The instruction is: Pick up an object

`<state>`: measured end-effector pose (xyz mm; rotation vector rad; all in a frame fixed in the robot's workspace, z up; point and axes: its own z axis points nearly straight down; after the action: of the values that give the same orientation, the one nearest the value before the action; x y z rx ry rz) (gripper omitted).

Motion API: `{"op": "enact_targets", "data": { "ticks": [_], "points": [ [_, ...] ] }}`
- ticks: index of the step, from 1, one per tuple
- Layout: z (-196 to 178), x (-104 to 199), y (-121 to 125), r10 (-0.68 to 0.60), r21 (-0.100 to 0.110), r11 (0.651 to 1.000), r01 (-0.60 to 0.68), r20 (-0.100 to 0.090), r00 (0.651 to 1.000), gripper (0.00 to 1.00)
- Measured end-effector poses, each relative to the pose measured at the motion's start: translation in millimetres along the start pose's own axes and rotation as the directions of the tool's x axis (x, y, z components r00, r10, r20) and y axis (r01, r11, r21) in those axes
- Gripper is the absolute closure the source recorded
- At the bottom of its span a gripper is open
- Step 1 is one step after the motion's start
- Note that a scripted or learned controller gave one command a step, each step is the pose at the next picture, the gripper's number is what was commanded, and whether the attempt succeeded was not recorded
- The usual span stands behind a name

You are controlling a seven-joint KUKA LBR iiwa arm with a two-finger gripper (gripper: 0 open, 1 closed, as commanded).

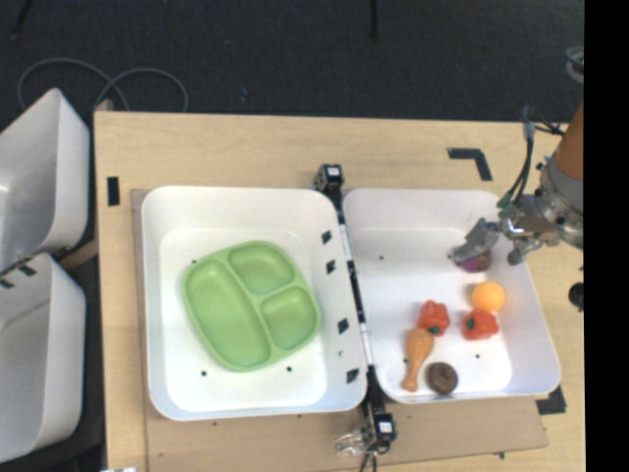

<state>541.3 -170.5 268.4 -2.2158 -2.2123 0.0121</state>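
Over right bin (393,226), spread hand (494,244) straddles purple object (477,261).

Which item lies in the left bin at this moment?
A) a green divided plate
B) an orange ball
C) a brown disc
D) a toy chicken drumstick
A: the green divided plate lies in the left bin, while the orange ball, the drumstick and the brown disc all lie in the right bin.
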Motion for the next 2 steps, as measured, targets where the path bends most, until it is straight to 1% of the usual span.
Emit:
{"op": "enact_targets", "data": {
  "ticks": [1,2],
  "points": [
    [-5,0,2,-0.003,-0.009,1.000,0.003,0.002,1.000,0.00],
    [48,-9,8,-0.001,-0.004,1.000,0.001,0.002,1.000,0.00]
  ]
}}
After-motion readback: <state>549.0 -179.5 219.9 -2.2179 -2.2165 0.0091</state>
